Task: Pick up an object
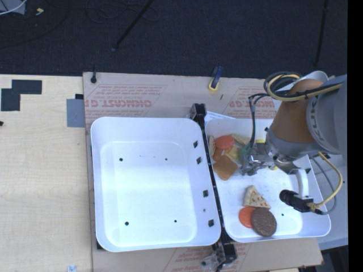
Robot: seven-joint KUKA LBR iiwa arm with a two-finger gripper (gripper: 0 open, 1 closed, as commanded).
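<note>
My gripper [249, 164] hangs low over the upper middle of the right bin [317, 226], coming in from the right on the grey arm with its orange band. Just left of it lies a brown block [225, 168], with a red-orange piece [224, 141] above that and a pale yellow and green piece [241, 143] close to the gripper's top. Nearer the front of the bin lie a tan wedge [256, 197], a red-orange disc [245, 216] and a dark brown round disc [264, 222]. Nothing shows held in the gripper.
The left bin [148, 180] sits beside the right one, split from it by a black divider rail [207, 169]. Both rest on a cardboard sheet [142, 98] on the wooden bench. A blue and yellow clamp [215, 79] stands at the sheet's far edge.
</note>
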